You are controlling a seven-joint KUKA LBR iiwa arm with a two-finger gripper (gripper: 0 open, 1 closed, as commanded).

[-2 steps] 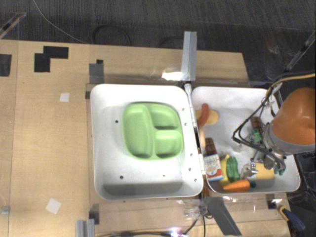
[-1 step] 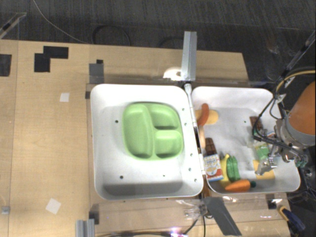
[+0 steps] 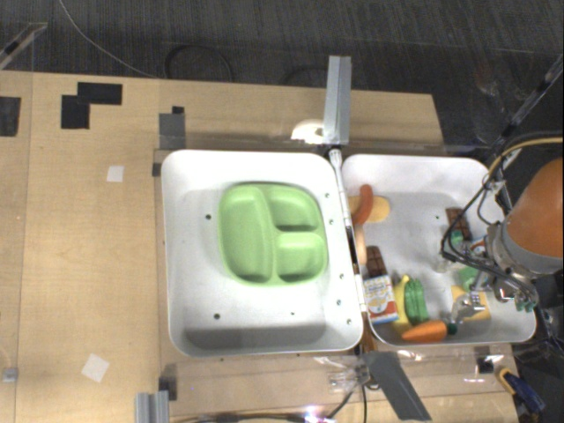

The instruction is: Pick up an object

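The right bin (image 3: 414, 183) holds several small items. A reddish sausage (image 3: 362, 203) lies on a tan piece at the bin's left wall. A brown bar (image 3: 374, 260) and a small printed carton (image 3: 379, 295) lie below it. A yellow and green piece (image 3: 411, 298) sits beside an orange carrot (image 3: 425, 331) near the front wall. My gripper (image 3: 470, 303) hangs low over the front right corner of this bin, just right of the carrot's green end. Cables and the wrist (image 3: 507, 254) cover what lies under it.
The left bin (image 3: 189, 236) carries a green divided plate (image 3: 270, 232) at its middle. A metal post (image 3: 337, 100) stands behind the seam between the bins. The arm's orange band (image 3: 539, 214) overhangs the right bin's right wall.
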